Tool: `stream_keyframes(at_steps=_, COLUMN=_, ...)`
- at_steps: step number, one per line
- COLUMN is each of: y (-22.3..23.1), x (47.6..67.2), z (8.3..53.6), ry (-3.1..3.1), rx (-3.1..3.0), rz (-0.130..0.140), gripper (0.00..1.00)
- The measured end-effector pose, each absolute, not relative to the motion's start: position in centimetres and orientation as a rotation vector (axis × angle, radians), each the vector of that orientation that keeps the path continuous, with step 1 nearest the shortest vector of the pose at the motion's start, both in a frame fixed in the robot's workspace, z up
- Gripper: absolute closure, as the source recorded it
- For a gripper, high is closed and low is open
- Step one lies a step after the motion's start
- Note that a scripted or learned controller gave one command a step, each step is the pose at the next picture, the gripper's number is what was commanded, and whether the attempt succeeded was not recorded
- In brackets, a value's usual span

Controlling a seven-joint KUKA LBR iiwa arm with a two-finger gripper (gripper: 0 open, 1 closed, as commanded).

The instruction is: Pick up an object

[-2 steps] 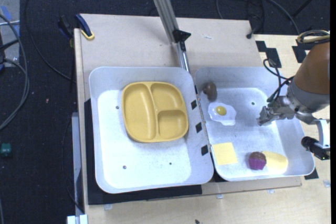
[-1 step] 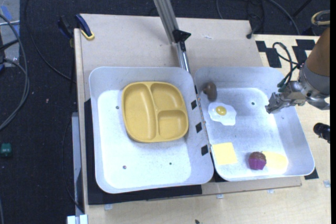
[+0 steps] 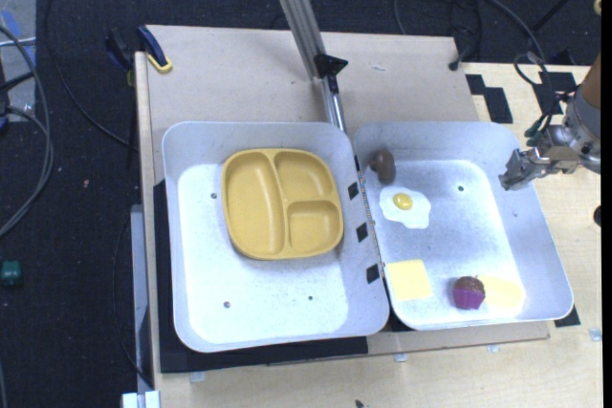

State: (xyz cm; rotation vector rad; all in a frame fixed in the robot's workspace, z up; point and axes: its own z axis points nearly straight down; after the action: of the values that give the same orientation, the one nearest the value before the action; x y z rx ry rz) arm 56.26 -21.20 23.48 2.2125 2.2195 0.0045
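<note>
The left bin (image 3: 191, 301) holds a yellow divided plate (image 3: 283, 204). The right bin (image 3: 535, 234) carries the pickable items: brown lump (image 3: 382, 165), fried egg (image 3: 404, 207), cheese slice (image 3: 409, 279), purple object (image 3: 468, 292). The gripper (image 3: 521, 169) hovers at the bin's right rim, holding nothing — how far apart its fingers are cannot be determined — well apart from every item.

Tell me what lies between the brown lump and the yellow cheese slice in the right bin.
The fried egg lies between the brown lump and cheese slice, in the camera view.
</note>
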Motion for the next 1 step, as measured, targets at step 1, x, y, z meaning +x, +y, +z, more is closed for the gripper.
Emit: stream_keyframes(at_steps=1, y=-15.87, x=55.9, z=22.37, ry=2.23, rx=2.215, rz=0.001, gripper=1.0)
